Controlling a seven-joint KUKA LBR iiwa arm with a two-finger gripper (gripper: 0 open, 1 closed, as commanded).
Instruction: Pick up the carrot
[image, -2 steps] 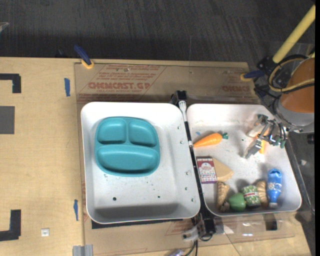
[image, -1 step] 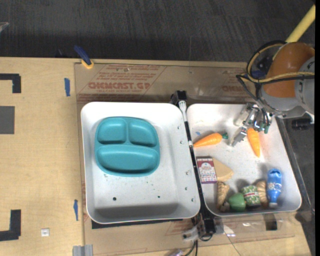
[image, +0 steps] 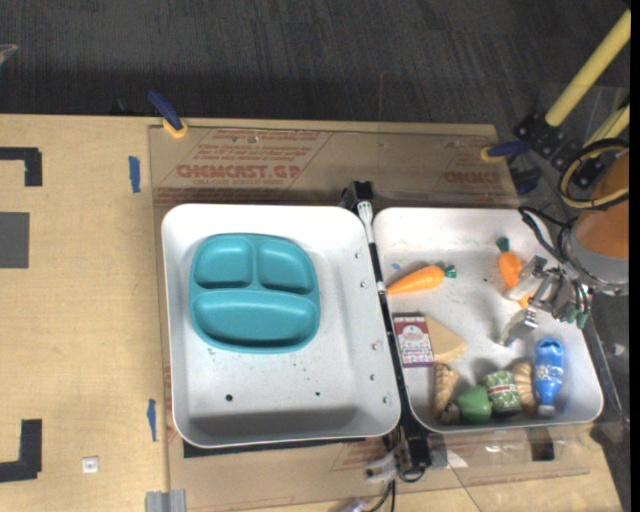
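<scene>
A carrot (image: 415, 279) with a green top lies in the right bin (image: 440, 232) near its left wall, pointing left. A second, smaller orange carrot piece (image: 510, 267) lies further right. My gripper (image: 525, 297) hangs low over the right side of that bin, just right of the small piece and well to the right of the long carrot. Its fingers (image: 520, 323) look spread, so it is open, and nothing is gripped between them. The arm's orange band (image: 605, 232) shows at the right edge.
The left bin (image: 180, 330) holds a teal divided plate (image: 255, 291). Along the right bin's front lie a red box (image: 412, 339), a cheese wedge (image: 452, 350), a green pepper (image: 473, 403), a small can (image: 508, 390) and a blue bottle (image: 547, 372).
</scene>
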